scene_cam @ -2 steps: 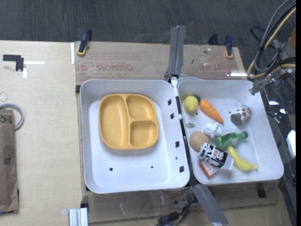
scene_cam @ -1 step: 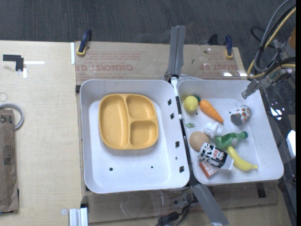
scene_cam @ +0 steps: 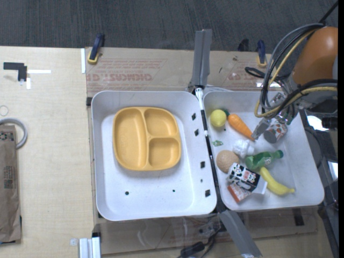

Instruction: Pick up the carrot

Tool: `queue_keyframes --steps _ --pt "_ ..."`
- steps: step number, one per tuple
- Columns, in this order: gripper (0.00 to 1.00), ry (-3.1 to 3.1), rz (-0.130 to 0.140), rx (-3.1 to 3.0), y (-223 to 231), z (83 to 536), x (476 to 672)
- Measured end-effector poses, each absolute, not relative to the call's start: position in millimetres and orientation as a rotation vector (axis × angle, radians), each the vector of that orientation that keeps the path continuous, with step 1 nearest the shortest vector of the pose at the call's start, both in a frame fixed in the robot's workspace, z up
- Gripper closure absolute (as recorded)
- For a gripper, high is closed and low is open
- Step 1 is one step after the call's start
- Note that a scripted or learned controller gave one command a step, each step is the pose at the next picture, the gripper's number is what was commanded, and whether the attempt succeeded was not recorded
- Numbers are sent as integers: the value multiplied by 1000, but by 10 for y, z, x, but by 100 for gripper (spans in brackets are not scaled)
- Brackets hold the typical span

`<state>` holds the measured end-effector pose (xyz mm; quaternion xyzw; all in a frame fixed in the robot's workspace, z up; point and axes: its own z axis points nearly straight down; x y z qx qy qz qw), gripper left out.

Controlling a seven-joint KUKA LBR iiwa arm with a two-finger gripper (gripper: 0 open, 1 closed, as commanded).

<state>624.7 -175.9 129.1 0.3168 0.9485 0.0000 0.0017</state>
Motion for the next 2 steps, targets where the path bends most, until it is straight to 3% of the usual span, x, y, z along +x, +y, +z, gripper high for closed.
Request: queue_keyframes --steps 1,2 --pt "0 3108 0 424 -1271 930 6437" --pt "0 3102 -3 448 -2020 1477 6407"
